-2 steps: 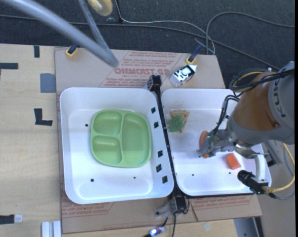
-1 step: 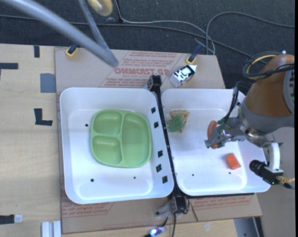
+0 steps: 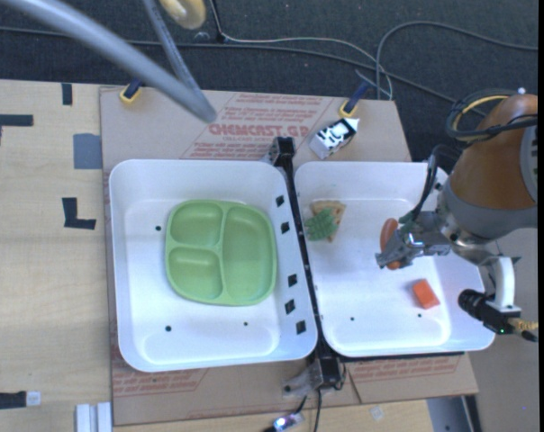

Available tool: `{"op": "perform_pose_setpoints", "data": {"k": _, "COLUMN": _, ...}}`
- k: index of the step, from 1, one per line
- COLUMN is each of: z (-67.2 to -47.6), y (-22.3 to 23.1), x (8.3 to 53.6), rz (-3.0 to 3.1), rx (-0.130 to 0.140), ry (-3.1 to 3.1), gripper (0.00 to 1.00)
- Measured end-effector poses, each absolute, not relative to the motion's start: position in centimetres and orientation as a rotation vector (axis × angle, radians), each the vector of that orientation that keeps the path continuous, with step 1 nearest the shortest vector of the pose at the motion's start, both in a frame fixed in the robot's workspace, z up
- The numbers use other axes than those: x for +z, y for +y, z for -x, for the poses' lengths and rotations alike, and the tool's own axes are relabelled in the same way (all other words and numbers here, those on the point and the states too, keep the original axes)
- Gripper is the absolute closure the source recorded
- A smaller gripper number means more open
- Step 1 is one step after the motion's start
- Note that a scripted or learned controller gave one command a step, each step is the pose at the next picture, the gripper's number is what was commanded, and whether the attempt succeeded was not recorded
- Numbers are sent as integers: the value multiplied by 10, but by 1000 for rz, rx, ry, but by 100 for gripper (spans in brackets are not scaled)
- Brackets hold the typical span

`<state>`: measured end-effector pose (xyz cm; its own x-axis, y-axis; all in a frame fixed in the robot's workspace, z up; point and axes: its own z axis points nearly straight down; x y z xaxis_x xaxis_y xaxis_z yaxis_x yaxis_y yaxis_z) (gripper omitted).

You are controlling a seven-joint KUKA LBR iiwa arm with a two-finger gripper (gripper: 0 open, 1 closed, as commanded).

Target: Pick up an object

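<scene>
In the right bin (image 3: 371, 331) my gripper (image 3: 397, 254) hangs low, reaching in from the right under the grey and orange arm (image 3: 493, 183). A small red-orange object (image 3: 390, 233) lies right against the gripper's tip, partly hidden by it. An orange block (image 3: 424, 293) rests on the bin floor just below and right of the gripper, apart from it. A green and tan food-like piece (image 3: 326, 220) lies near the bin's left wall.
The left bin (image 3: 137, 331) holds a green divided plate (image 3: 222, 251). A black divider (image 3: 294, 241) runs between the bins. A black and white clip (image 3: 333, 135) sits on the cardboard behind them, and cables trail at the back right.
</scene>
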<state>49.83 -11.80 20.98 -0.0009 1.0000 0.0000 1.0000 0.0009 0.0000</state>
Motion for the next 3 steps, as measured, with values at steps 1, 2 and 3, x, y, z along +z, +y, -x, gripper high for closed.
{"op": "perform_pose_setpoints", "data": {"k": 1, "z": -496, "y": -58, "x": 204, "rz": -2216, "rx": -1, "ry": 2230, "gripper": 100}}
{"op": "perform_pose_setpoints", "data": {"k": 2, "z": -498, "y": 6, "x": 202, "rz": -2214, "rx": 0, "ry": 2233, "gripper": 100}}
{"op": "perform_pose_setpoints", "data": {"k": 3, "z": -492, "y": 68, "x": 202, "rz": -2215, "rx": -1, "ry": 2233, "gripper": 100}}
